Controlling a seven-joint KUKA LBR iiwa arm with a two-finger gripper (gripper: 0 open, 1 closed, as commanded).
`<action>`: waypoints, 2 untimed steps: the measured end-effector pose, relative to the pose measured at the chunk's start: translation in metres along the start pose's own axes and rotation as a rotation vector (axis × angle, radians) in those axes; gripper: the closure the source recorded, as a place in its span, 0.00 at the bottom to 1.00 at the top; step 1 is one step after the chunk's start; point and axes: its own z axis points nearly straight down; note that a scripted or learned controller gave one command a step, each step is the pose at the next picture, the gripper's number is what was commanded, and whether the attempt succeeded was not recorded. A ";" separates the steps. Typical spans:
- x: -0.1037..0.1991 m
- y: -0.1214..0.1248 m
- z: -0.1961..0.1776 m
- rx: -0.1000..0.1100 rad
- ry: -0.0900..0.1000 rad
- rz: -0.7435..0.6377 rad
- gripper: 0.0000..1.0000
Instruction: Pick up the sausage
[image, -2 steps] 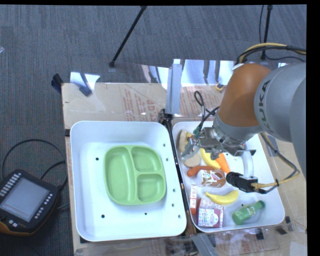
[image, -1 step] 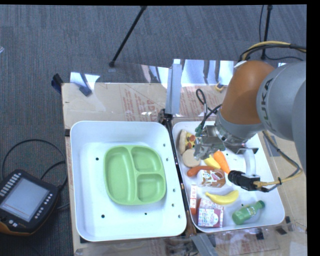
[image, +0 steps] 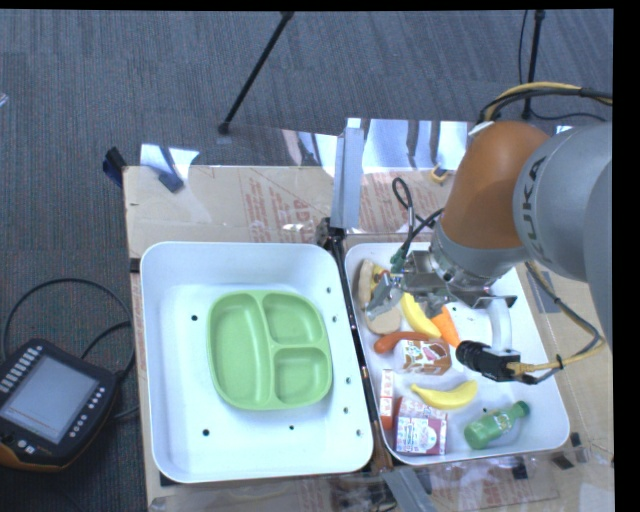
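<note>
The gripper (image: 400, 290) hangs low in the right bin (image: 555, 405), just above the sausage (image: 398, 341); its grip I cannot tell; a banana (image: 446, 395) lies below the sausage.

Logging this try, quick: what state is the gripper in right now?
Gripper: low in the right bin among the toy food; open, shut or holding, it cannot be told from this view.

There are two white bins (image: 160, 300). One green plate (image: 270, 350) lies in the left bin. The right bin holds two bananas (image: 445, 395), one sausage (image: 392, 342), one carrot (image: 447, 328), one green bottle (image: 493, 424) and one small box (image: 420, 432).
</note>
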 end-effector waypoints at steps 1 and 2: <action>-0.002 0.000 -0.008 0.003 0.001 0.004 1.00; -0.044 -0.003 -0.202 -0.006 -0.004 -0.184 1.00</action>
